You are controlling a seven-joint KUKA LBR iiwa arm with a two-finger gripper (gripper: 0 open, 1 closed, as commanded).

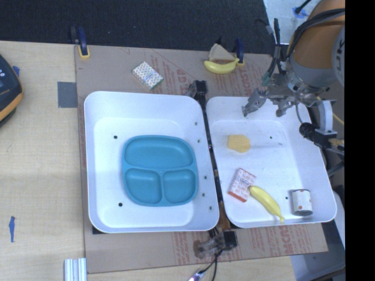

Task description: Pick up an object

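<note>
Two white bins are sitting side by side on the bench, and we are looking down on them at a slant. Behind them, on the brown board, we are seeing a small patterned packet (147, 74), a second banana (220, 67) with a pale wedge leaning on it, and blue clamps (83, 44) at the board's far edge. A yellow and black device (8, 88) is lying on the table at the far left.

The left bin (99, 157) is holding a blue divided plate (159, 170) and nothing else that we can make out. The right bin (304, 157) is holding four loose things: a yellow sponge-like piece (238, 143) near its middle, a red and white packet (241, 184) toward the front, a yellow banana (266, 201) touching that packet's corner, and a small tin can (300, 202) lying on its side at the front right corner.

The gripper (266, 105) is hanging over the right bin's far edge, its two fingers spread wide apart and gripping nothing. Nothing is standing between it and the sponge-like piece, which is lying near it; the other three are lying well apart from it.
</note>
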